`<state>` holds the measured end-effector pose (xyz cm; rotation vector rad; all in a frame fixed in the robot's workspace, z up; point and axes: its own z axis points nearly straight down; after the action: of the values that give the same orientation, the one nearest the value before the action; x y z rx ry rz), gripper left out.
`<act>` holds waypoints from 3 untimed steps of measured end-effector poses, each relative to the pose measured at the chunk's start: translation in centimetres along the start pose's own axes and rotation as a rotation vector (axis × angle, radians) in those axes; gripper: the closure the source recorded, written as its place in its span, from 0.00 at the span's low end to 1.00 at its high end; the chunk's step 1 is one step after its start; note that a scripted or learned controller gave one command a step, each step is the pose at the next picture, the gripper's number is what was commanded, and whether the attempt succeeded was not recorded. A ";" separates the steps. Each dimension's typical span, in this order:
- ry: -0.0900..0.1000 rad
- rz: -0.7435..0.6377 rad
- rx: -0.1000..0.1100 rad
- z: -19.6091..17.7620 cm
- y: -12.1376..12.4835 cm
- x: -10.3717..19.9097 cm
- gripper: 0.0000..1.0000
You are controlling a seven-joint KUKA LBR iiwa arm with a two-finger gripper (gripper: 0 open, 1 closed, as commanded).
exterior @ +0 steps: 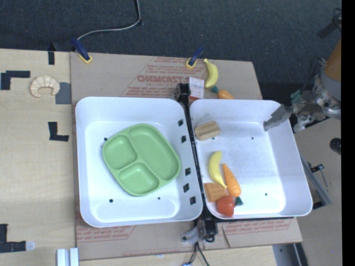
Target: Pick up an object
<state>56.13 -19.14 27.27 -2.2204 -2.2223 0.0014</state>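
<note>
The right bin (288,165) holds a tan bread piece (207,130) near its far left corner. Along its left side lie a yellow banana (215,168), an orange carrot (231,180), a brown waffle square (214,191) and a red tomato (225,205), packed close together. My gripper (287,123) hovers over the bin's far right corner, well apart from all of them. It is open, with nothing between its fingers (274,122).
A green divided plate (141,158) lies in the left bin (89,148). Behind the bins sit a second banana (211,72), a small orange piece (224,94) and a small packet (196,86). A croissant (44,86) rests far left on the bench.
</note>
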 end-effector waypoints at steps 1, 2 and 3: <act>0.002 -0.001 0.004 9.4 -5.5 7.7 0.00; 0.001 0.000 -0.002 18.7 -5.5 9.6 0.00; 0.000 0.000 -0.005 18.7 -0.4 9.4 0.00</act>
<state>55.70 -9.76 8.61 -2.2227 -2.2248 -0.0032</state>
